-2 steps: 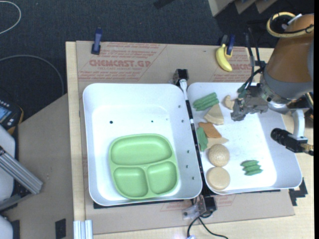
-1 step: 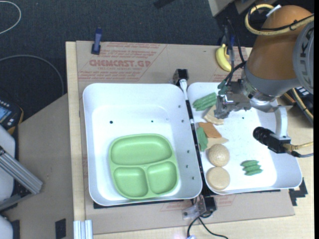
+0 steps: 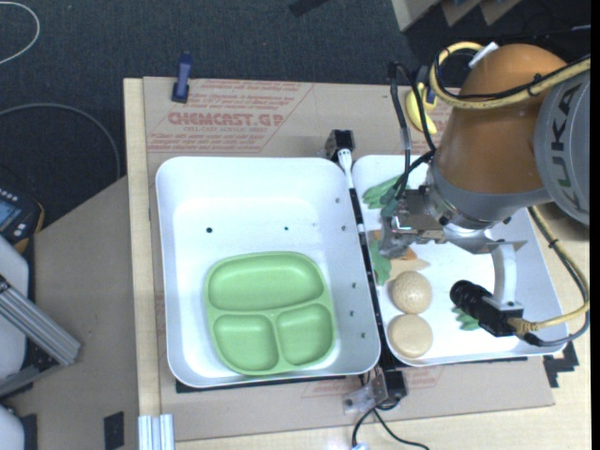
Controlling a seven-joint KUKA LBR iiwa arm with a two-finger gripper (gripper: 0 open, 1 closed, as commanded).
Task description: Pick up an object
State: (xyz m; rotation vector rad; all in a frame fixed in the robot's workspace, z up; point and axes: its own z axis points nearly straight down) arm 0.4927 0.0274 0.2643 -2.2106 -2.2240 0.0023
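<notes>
Hand [image 3: 401, 235] low in the right bin [image 3: 539, 279], arm [image 3: 497, 120] bent overhead, grip state indiscernible.

**Two Bins Side by Side on the Bench**

The shallow white left bin [image 3: 178, 251] holds a green three-compartment plastic tray [image 3: 269, 310] in its near half. Right of that bin, touching it, lies the shallow white right bin [image 3: 534, 331], with two round beige balls [image 3: 411, 292] near the shared wall, one before the other.
</notes>
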